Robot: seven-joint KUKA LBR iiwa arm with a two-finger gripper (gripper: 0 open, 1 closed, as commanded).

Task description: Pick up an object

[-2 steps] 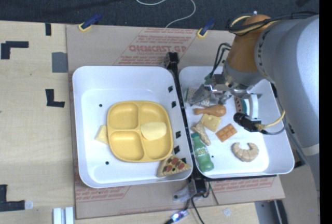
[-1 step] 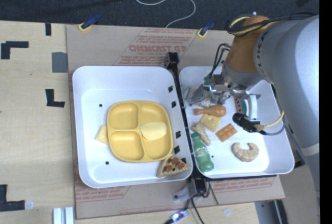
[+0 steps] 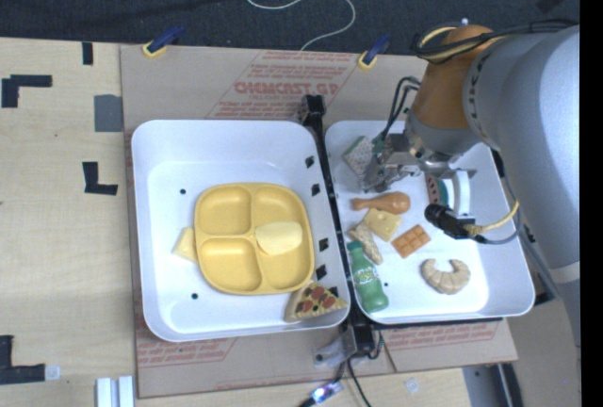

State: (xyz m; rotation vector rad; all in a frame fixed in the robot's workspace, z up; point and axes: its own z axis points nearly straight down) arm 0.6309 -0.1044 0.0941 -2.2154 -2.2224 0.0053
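The grey arm (image 3: 528,104) looms nearest the lens, its gripper (image 3: 384,171) low over the right bin (image 3: 504,297); whether it holds anything cannot be told. Far left of the gripper sits the yellow divided plate (image 3: 252,237) in the left bin (image 3: 160,207). Below the gripper lie a green bottle (image 3: 366,277), a croissant (image 3: 446,275), and, just beneath it, a chicken drumstick (image 3: 382,203).

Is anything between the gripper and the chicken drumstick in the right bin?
Nothing visible. The gripper sits just above the drumstick, with bare bin floor between them. The cheese wedge lies on the drumstick's far side.
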